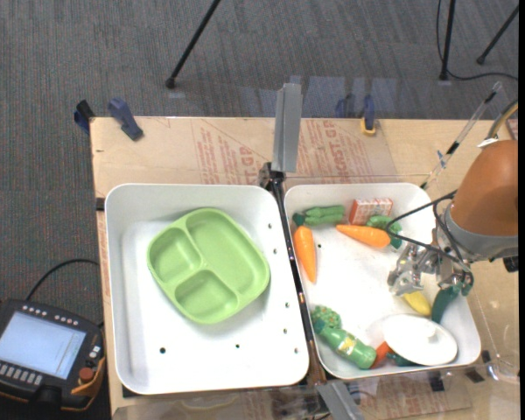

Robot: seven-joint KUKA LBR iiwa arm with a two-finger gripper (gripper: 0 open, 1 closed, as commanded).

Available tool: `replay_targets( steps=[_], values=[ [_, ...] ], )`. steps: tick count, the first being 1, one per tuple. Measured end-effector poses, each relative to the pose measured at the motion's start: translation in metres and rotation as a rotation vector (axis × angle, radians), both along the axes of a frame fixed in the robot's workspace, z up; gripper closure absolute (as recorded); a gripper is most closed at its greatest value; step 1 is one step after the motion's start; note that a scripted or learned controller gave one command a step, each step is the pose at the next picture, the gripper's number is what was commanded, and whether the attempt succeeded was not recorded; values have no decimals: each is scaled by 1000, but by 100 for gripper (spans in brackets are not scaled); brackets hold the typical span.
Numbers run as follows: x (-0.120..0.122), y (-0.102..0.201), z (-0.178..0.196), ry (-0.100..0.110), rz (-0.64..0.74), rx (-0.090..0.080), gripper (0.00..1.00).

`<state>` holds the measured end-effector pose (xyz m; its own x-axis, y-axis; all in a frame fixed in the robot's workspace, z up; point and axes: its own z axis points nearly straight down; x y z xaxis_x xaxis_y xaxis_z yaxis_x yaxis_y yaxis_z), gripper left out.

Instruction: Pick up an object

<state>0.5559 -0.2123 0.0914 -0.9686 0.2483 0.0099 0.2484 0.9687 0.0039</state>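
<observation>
Two carrots are lying left of the gripper, one green bottle and one white lid below; I'm not seeing its grip state.

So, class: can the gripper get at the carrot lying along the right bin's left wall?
Probably yes. The carrot lies alone on bare bin floor, nothing over it, and the gripper hangs across the same bin.
</observation>
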Motion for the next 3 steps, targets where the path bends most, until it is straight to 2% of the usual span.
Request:
replay_targets(
  steps=[1, 2, 3],
  values=[
    [0, 0, 0, 0, 0, 0, 0],
    [0, 0, 6, 4, 0, 3, 100],
    [-1, 1, 6, 5, 0, 3, 0]
  ],
)
